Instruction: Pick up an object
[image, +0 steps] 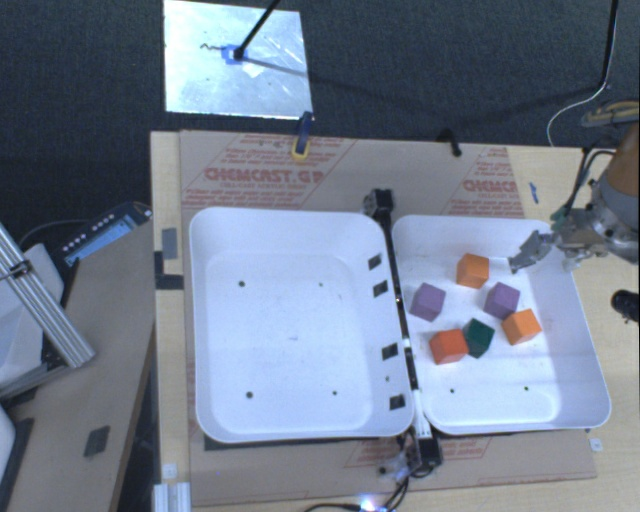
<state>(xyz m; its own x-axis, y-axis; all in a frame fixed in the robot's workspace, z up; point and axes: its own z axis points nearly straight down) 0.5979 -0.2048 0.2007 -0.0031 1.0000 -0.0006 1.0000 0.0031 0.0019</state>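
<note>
Several small cubes lie in the right bin (560, 400): an orange cube (473, 270), a purple cube (428, 301), a second purple cube (502, 298), another orange cube (521, 326), a dark green cube (479, 336) and a red-orange cube (449, 346). My gripper (550, 255) hangs over the bin's far right edge, up and to the right of the cubes. It is open, and nothing sits between its fingers. The nearest cubes are the upper orange one and the right purple one.
The left bin (220, 300) sits beside the right one, with a black hinged divider (398, 320) between them. Both rest on a cardboard sheet (260, 165). A cable (580, 100) loops at the upper right.
</note>
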